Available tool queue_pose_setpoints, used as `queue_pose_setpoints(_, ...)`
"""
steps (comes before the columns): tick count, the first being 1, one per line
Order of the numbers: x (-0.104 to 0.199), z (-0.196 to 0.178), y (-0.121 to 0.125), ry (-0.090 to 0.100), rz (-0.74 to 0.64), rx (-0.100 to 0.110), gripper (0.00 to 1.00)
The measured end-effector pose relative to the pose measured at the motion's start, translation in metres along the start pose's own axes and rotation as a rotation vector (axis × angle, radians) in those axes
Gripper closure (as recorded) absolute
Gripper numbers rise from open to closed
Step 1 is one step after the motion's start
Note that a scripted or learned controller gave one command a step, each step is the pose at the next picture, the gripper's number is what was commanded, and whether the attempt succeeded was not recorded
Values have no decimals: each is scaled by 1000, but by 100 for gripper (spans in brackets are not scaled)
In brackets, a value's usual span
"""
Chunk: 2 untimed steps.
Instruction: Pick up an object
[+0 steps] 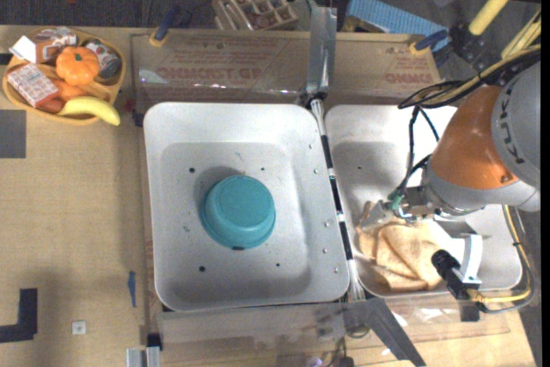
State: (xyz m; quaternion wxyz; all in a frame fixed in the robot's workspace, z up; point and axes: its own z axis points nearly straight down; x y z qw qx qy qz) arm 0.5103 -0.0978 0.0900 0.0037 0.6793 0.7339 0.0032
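**Reaching into the right bin, nothing lifted yet**

Watching the feed from here, the pick isn't done as far as I can see. The arm (474, 152) comes in from the right and the tool (384, 212) sits low in the right-hand bin (378, 142), right at the upper left edge of a crumpled tan cloth (406, 255). The cloth lies in the near left corner of that bin, bunched close to the wall. It looks like it's resting on the bin floor, not raised.

Honestly I can't tell how far open the tool is or whether it has pinched any fabric. It's small in the view and the wrist covers part of it. It's either touching the cloth or just above it, can't say which.

The other candidate is a teal bowl (239, 211), upside down in the middle of the left-hand bin (172, 150) and well apart from the tool. So my guess is the cloth is the target.

My read: approach looks done, grasp unconfirmed, and the whole lift is left to do. Soft cloth could slip, or only one fold might come up, so I'd want to see it clear the bin floor before calling it a success.
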Motion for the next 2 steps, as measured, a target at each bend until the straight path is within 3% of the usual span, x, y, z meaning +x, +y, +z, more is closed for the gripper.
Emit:
queue_pose_setpoints(1,-1,-11,1,-1,3,-5,100)
queue_pose_setpoints(2,-16,-74,11,0,51,10,100)
